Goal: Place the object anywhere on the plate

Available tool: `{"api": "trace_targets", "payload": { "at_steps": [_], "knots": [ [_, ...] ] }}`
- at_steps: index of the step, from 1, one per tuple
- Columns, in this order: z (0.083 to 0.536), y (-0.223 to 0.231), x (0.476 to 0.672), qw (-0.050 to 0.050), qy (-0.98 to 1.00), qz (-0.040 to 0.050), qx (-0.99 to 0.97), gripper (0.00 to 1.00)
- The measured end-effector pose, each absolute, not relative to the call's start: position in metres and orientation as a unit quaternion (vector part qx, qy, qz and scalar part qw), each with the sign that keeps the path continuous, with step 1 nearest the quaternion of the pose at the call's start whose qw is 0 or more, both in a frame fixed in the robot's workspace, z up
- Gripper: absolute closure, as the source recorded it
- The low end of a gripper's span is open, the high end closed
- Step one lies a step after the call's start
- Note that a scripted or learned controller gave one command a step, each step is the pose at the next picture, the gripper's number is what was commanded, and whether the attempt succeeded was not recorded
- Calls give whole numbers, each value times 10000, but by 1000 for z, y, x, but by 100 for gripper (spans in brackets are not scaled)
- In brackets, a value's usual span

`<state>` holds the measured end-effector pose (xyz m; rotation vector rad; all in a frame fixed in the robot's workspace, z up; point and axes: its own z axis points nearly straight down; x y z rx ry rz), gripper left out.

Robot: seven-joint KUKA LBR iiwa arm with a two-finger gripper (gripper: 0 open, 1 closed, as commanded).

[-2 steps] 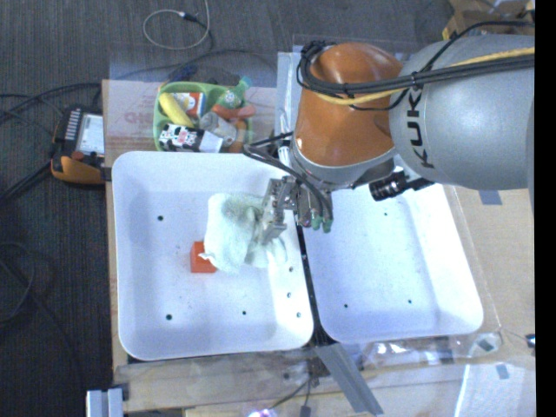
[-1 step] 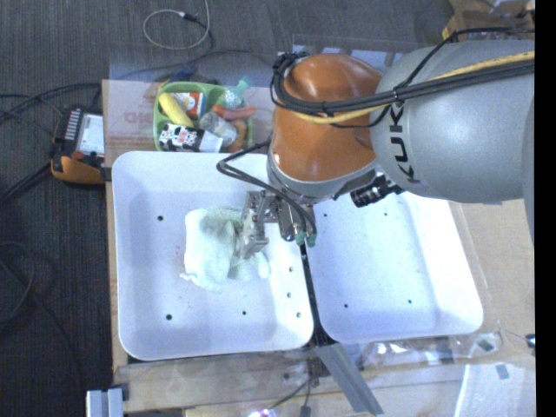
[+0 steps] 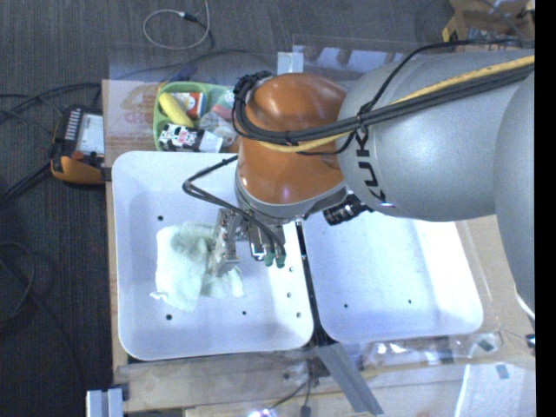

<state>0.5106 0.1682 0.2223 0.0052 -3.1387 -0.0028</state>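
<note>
Your pincer (image 3: pixel 233 252) sits at the pale cloth (image 3: pixel 184 266) in the left bin (image 3: pixel 139 337) — whether it grips, you cannot tell.

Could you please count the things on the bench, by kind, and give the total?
White bins: 2, left one, right one
Pale crumpled cloth lying in the left bin: 1
Green container with mixed small items, behind the bins: 1
Robot arm with its pincer over the left bin beside the cloth: 1
Total: 5
</note>
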Motion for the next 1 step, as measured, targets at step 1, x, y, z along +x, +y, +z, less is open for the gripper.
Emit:
{"api": "trace_targets", "payload": {
  "at_steps": [1],
  "knots": [
    [223, 168, 511, 11, -10000, -10, 16, 0]
  ]
}}
